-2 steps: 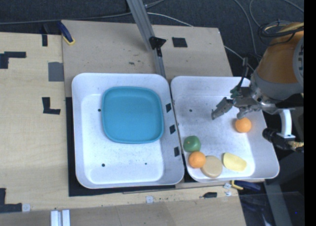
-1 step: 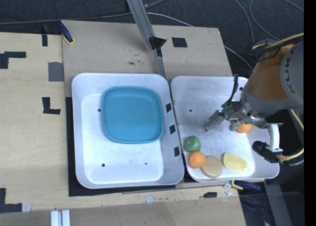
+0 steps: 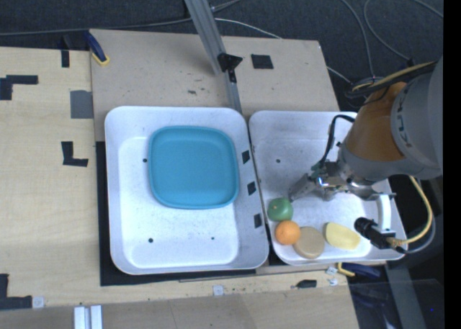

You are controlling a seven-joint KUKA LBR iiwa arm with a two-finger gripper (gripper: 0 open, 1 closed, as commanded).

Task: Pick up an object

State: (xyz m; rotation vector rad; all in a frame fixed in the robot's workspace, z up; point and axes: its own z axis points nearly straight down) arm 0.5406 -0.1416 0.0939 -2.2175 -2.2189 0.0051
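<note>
Closest to where I stand, along the near wall of the right bin (image 3: 302, 122), four small things lie in a loose row: a green ball (image 3: 280, 209), an orange ball (image 3: 287, 232), a tan round piece (image 3: 310, 242) and a yellow lump (image 3: 342, 236). The orange ball and the tan piece touch or nearly touch; the green ball sits just behind the orange one.

The gripper (image 3: 301, 189) is down inside that same bin, its tip slanting towards the green ball and ending just beside it. From here I cannot tell how its tip is set; it is too dark and small against the bin floor. Nothing is visibly lifted or held. Behind it the grey arm (image 3: 418, 129) with its orange band (image 3: 374, 129) reaches in from the right.

So, as I judge it, the pick is not yet done: the arm is lowered among the objects, the green ball looks the likeliest target, and the grasp and lift are left. All four things rest on the bin floor.

Counting outward: two white bins side by side on the bench (image 3: 43, 176), one arm, one gripper. The left bin (image 3: 122, 248) holds one blue plate (image 3: 193, 166).
</note>
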